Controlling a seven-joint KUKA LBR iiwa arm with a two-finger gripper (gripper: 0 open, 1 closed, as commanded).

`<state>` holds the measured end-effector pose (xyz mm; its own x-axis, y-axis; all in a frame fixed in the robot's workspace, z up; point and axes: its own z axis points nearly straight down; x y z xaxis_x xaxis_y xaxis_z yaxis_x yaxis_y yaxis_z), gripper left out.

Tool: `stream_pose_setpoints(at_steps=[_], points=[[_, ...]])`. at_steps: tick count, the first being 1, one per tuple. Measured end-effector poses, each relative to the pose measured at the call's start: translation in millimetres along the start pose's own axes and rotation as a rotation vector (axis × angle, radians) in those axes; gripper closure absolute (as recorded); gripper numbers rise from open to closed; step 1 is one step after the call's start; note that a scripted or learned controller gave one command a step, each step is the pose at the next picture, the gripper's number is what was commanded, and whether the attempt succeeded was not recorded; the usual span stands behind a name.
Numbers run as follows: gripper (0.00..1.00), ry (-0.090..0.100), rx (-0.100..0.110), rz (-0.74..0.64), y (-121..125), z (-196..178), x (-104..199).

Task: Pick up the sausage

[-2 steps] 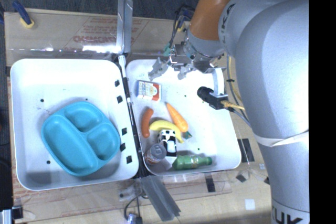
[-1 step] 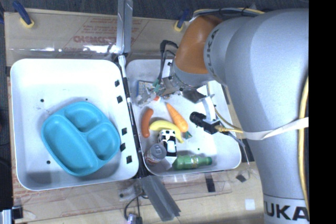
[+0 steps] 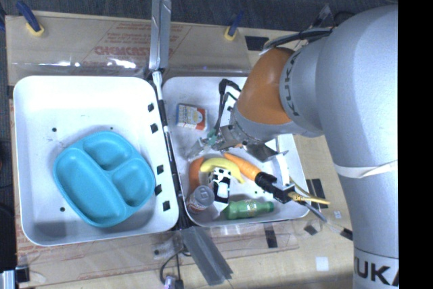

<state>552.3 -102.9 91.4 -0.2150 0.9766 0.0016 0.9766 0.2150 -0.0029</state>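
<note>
Where the arm (image 3: pixel 352 98) bends, grey casing reads "KUKA".

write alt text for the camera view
A grey robot arm reaches from the right over the right white bin, crowded with a banana, carrot, green bottle and small carton. The left bin holds a blue divided plate.

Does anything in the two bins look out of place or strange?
Nothing looks spilled or broken. The right bin is crowded: a banana, a green bottle, a can and a small carton lie jumbled together, while the left bin bears one blue divided plate.
</note>
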Motion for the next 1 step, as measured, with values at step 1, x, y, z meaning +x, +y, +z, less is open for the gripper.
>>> stream_pose_setpoints(at_steps=[1], points=[[1.0, 0.0, 0.0, -0.003, 0.3, -10.0, -0.1]])
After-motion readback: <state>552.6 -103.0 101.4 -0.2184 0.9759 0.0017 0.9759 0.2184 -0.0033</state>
